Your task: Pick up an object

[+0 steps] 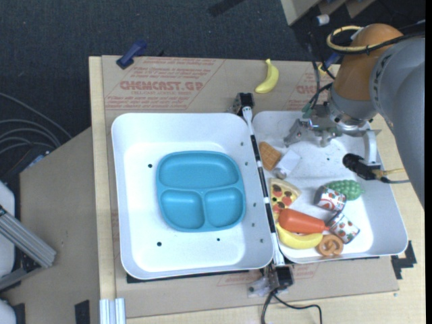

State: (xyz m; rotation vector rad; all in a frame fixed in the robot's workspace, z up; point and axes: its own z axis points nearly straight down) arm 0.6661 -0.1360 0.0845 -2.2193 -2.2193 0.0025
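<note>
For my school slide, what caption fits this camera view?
Robot gripper hovering over a bin of toy food, beside a blue tray.

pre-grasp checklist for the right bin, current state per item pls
1. Targets present: ok. The right bin holds a carrot, a pizza slice, a pretzel and a green piece.
2. Gripper over the right bin: ok, it is at the bin's far end.
3. Gripper already holding something: cannot tell.
4. Gripper above a target: not ok, most of the items lie at the near end, away from it.
5. Isolated target: not ok, the carrot lies on a banana in a tight cluster.
6. Left bin: ok, the blue tray sits apart from the work area.
</note>
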